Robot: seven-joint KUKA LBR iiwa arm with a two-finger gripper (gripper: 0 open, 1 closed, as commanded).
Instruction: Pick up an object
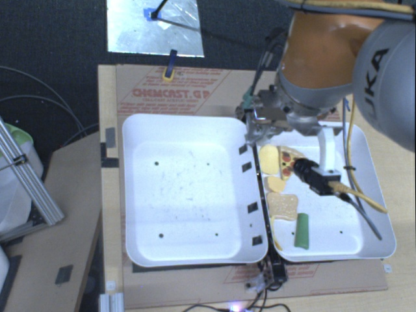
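**Q:** Which candidate objects lie nearest the camera, and how would each handle?

**A:** In the right bin (pixel 380 239), closest to the front wall, a green stick (pixel 302 231) lies roughly upright in the view. It appears rigid, light and smooth; grasping across its narrow width at mid-length seems best. Touching its upper left end is a tan bread-like slice (pixel 283 206), probably light and flat, hence hard to pinch except by an edge. Beyond it sit a pale yellow piece (pixel 277 184) and a pizza-like wedge (pixel 284 161), both thin toy foods that look light and possibly slippery.

**Q:** Where is the gripper relative to these?

**A:** The gripper (pixel 259 130) hangs at the far left corner of the right bin, by the divider with the left bin (pixel 182 194). The wedge lies just beside it, toward the camera; the green stick is well apart, at the near end.

**Q:** Are the jaws apart or together?

**A:** This cannot be told; the arm's wrist hides them. Nothing is visibly held.
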